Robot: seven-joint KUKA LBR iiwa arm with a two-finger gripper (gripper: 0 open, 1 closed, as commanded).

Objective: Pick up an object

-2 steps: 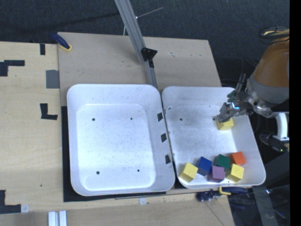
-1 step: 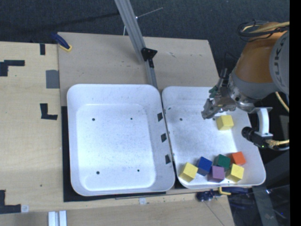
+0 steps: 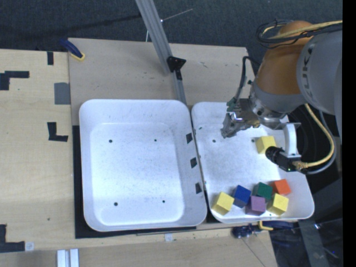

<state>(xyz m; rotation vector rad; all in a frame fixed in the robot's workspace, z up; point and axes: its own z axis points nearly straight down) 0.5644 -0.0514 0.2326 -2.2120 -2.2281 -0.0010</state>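
Seven small blocks sit in the right bin (image 3: 214, 149): three yellow ones, at (image 3: 265, 144), (image 3: 223, 203) and (image 3: 280, 204), plus one blue block (image 3: 242, 195), one green block (image 3: 263, 191), one purple block (image 3: 257, 204) and one orange block (image 3: 282, 187). Two shallow white bins stand side by side on the bench, the other being the left bin (image 3: 89, 121). One arm reaches in, ending in a single gripper (image 3: 231, 128).

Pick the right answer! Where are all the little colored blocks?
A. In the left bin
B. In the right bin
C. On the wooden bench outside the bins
B: the blocks, like the blue block and the orange block, all lie inside the right bin.
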